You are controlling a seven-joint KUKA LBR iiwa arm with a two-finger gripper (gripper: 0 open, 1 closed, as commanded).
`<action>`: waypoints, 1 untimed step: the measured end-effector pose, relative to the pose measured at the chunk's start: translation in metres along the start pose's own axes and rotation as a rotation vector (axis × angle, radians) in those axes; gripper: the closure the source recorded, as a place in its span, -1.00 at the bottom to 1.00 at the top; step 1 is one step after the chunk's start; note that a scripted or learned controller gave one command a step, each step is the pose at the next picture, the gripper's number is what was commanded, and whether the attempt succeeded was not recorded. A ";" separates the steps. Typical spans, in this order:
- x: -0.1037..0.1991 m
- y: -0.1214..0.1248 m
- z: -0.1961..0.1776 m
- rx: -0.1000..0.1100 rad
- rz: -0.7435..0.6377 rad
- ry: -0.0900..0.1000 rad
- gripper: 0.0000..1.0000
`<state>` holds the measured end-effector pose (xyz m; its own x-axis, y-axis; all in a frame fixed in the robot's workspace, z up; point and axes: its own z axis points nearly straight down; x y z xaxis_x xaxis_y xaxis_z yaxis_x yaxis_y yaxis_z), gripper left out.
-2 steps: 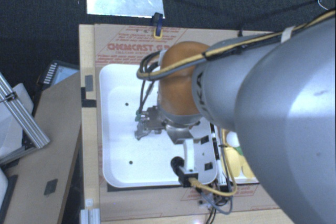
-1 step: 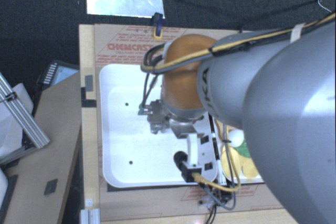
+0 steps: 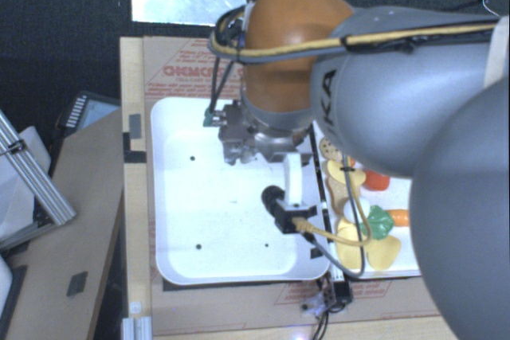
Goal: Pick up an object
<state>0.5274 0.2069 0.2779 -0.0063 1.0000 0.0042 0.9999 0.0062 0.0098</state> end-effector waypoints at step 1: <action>0.018 0.103 0.006 0.000 0.000 -0.002 1.00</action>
